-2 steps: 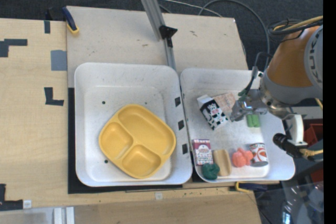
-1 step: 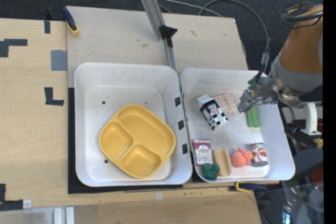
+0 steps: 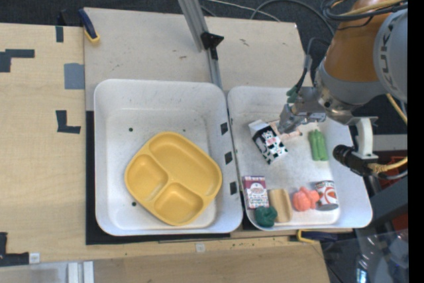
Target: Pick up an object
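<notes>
Tabletop, right bin (image 3: 344,215): gripper (image 3: 289,121), finger state indiscernible, poised beside cow-patterned carton (image 3: 269,142); best lowered squarely astride it, clear of green block (image 3: 318,144).

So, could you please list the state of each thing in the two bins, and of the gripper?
Yellow tray: flat, upright, left bin.
Cow-print carton: lying tilted, right bin, beside the gripper.
Green block: lying flat.
Can: on its side.
Small box: lying flat.
Gripper: low over the right bin, grip unclear.
</notes>
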Controlling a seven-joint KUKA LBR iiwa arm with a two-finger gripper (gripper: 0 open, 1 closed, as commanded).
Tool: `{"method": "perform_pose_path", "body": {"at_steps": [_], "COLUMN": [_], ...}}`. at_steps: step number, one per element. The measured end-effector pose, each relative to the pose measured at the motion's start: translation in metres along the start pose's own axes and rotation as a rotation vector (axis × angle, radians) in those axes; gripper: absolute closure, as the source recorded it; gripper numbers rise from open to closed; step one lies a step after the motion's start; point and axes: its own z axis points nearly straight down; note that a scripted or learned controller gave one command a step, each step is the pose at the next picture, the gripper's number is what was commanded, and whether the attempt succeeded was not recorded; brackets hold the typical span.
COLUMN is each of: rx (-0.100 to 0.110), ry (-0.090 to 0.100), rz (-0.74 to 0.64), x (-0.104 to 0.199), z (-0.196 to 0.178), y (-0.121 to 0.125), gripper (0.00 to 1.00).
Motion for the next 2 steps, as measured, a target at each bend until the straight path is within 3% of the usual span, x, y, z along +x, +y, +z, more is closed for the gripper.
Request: {"method": "perform_pose_path", "body": {"at_steps": [2], "rx": [0.002], "ry": [-0.001], "rz": [0.001], "x": [0.093], "z": [0.008], "y": [0.032], "gripper": [1.0]}}
